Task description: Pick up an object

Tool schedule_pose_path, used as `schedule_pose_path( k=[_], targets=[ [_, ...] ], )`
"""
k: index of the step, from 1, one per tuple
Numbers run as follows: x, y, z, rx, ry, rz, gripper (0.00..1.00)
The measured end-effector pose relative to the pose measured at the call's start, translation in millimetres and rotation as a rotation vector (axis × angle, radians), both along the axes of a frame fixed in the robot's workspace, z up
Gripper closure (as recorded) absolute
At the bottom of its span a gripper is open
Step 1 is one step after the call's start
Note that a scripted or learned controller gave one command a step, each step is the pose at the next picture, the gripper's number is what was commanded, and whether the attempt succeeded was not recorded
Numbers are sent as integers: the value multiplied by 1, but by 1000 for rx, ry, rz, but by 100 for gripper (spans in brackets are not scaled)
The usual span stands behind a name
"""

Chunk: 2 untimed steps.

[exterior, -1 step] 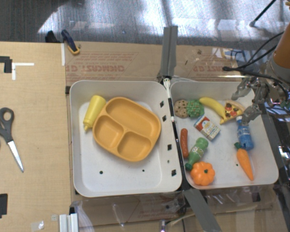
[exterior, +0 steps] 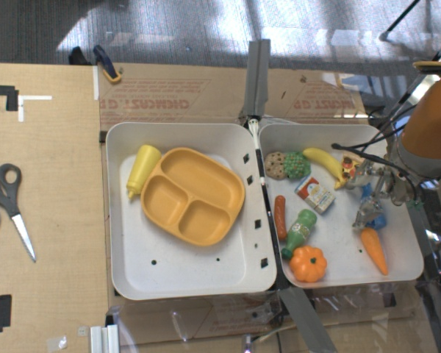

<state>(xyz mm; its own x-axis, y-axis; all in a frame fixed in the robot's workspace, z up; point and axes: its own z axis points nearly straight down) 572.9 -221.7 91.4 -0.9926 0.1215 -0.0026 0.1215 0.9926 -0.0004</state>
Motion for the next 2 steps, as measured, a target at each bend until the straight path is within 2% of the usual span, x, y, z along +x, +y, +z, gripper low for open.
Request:
schedule_pose_path(
  k=[1,2],
  targets=[
    [-54,0,-1,1,3,90,0],
    [-95,0,-1,2,3,106,0]
  ],
)
